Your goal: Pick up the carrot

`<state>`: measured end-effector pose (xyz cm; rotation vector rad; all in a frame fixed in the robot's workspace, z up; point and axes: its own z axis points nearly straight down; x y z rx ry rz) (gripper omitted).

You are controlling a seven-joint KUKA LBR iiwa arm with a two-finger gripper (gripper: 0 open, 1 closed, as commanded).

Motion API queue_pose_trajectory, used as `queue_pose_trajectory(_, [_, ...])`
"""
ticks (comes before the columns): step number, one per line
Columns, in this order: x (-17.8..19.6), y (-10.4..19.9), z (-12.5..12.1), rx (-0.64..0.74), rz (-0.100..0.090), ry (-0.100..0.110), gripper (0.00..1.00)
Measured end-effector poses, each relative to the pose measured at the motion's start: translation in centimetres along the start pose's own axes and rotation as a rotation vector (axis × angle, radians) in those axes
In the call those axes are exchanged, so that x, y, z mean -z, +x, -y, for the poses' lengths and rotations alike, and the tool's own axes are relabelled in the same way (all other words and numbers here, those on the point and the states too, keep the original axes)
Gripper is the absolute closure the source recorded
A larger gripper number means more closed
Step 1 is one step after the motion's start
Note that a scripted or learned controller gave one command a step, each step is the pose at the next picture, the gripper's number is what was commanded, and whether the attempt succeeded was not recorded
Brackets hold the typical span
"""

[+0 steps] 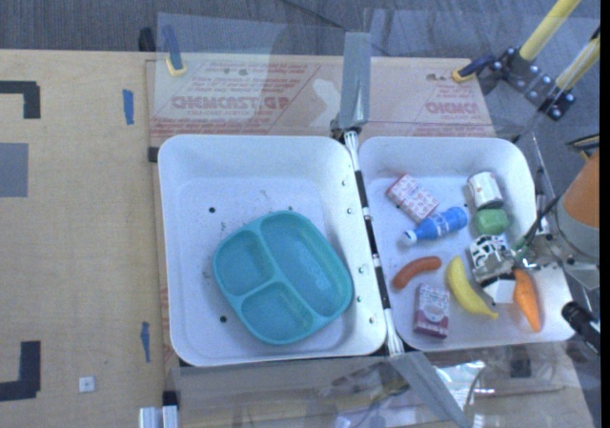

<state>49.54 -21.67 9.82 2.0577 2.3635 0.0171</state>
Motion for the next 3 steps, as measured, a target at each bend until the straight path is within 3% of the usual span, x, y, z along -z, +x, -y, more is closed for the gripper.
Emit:
queue_pose_trajectory(1, [10.1, 4.6, 0.7, 0.409, 0.0, 0.011, 1.0])
queue_pose_trajectory(2, [13.9, 0.9, -4.3, 0.361, 0.002, 0.01, 1.0])
queue_pose_trajectory(3, [10.2, 1.2, -1.8, 0.344, -0.001, 0.013, 1.0])
